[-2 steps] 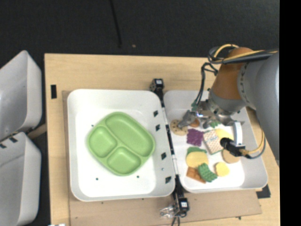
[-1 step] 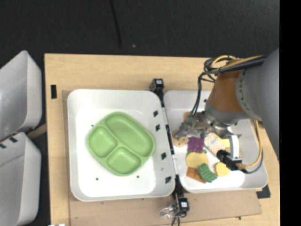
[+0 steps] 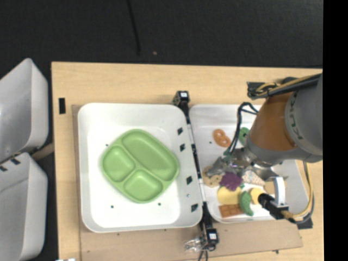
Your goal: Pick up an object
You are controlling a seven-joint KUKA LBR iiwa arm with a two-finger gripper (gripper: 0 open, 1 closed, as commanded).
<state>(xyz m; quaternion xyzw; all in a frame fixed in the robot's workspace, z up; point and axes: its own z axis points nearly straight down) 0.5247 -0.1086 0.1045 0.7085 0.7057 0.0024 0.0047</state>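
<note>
Small toy foods, among them a purple piece (image 3: 230,180), a yellow block (image 3: 228,195) and an orange piece (image 3: 221,137), lie in the right bin (image 3: 209,119), toward the worktop's near right corner. The gripper (image 3: 227,165) hangs just above the purple piece; its opening cannot be told. The left bin (image 3: 92,211) holds a green divided plate (image 3: 140,165). The pale wooden worktop (image 3: 119,80) stands over dark floor (image 3: 163,20).

left bin (image 3: 92,211): green tray (image 3: 140,165) sitting mid-floor, margins lying open | right bin (image 3: 209,118): arm (image 3: 277,129) and toy clutter (image 3: 236,192) crowding it
</note>
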